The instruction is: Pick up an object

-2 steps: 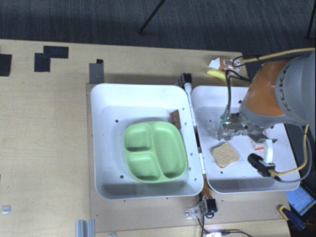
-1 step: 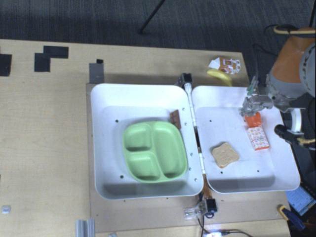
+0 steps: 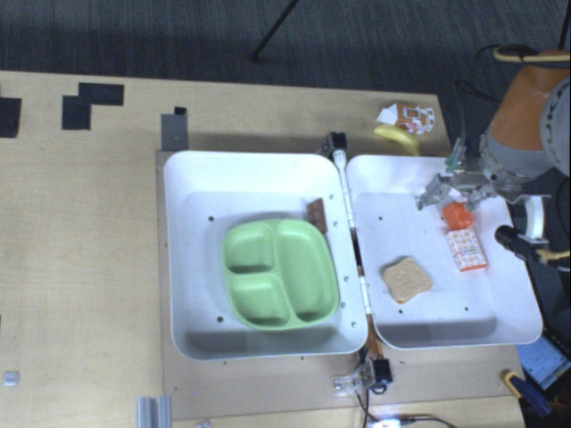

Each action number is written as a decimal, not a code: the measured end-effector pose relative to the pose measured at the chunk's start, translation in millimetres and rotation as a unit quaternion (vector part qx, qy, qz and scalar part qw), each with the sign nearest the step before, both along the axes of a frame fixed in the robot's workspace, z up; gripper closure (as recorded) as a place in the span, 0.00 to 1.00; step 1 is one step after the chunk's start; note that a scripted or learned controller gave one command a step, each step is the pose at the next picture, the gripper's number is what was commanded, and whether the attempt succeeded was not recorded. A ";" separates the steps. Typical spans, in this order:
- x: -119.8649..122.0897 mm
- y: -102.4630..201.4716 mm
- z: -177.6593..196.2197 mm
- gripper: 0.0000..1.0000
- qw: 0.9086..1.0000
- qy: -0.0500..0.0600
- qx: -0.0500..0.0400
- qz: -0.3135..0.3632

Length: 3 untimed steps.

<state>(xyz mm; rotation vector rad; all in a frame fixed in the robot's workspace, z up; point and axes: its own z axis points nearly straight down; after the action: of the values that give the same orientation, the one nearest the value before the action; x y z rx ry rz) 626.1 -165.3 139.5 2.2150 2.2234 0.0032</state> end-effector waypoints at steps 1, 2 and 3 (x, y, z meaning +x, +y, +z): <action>35.6 22.5 -54.7 0.00 1.000 0.000 0.000 0.001; 19.8 -15.5 38.4 0.00 1.000 -0.001 -0.001 0.000; -43.6 -13.5 -38.2 0.00 1.000 0.002 0.001 0.000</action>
<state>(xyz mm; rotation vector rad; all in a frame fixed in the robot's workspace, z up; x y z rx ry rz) 582.6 -178.8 101.3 2.2186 2.2248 0.0003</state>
